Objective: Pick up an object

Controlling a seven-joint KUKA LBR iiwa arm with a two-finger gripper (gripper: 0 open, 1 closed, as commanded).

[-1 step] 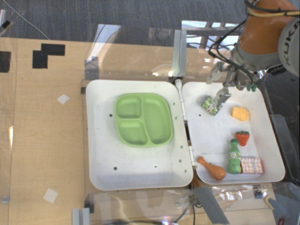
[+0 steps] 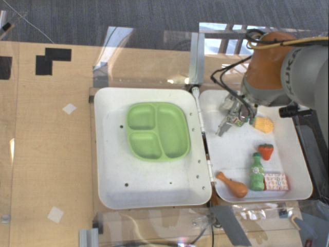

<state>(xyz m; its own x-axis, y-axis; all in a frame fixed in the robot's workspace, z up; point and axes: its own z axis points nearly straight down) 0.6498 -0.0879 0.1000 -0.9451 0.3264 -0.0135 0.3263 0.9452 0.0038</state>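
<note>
Fingers of the gripper [image 2: 230,121] hang parted a little way, metal tips pointing down and to the left over the bare floor of the right bin [image 2: 303,187], and I see nothing caught between them. From where I stand the grey arm [image 2: 308,76] leans in from the right, its orange band [image 2: 267,66] bulging above the wrist, with black cables [image 2: 226,78] looping past it.

Just right of the gripper lies a yellow cheese wedge [image 2: 263,125], close by but not touching. Further toward the near edge sits a toy strawberry [image 2: 265,151], red with a green top. Below it a green bottle [image 2: 256,173] lies on the bin floor, with a small pink patterned box [image 2: 276,181] just beside it on the right. To the bottle's left rests a brown drumstick [image 2: 232,184], its thin end pointing up toward the divider between the bins.

Over in the left bin [image 2: 110,189], a green divided plate [image 2: 157,131] with three compartments sits roughly in the middle. Both bins rest side by side on the wooden bench [image 2: 46,153].
</note>
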